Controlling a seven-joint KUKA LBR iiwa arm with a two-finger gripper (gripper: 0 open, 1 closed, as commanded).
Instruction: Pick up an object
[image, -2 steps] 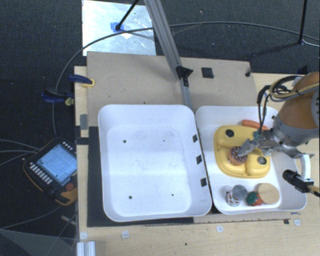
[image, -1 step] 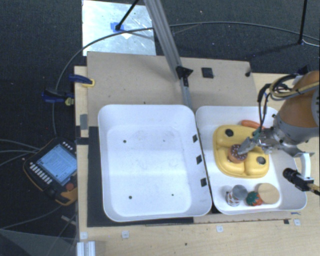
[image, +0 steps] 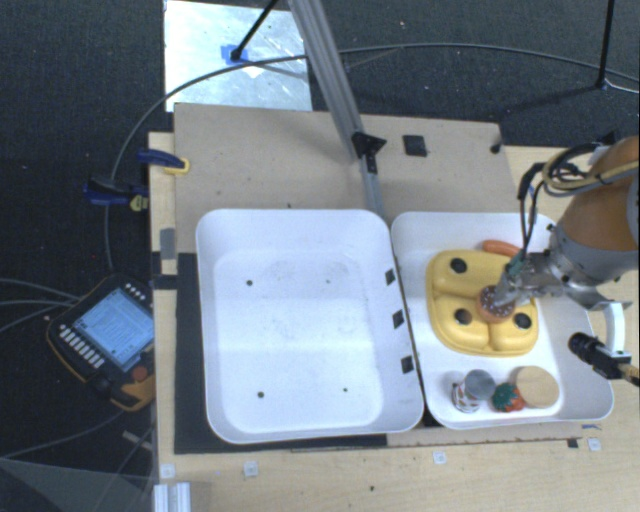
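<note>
In the right bin (image: 600, 400), fingers (image: 497, 297) touch the yellow toy (image: 470, 300).

You see the arm (image: 600, 235) as rounded segments: an orange band above a grey wrist housing. Black and yellow cables loop along its upper side. Its gripper (image: 500, 297) is slim, grey and metallic, and a small black fitting sticks out below the wrist.
</note>
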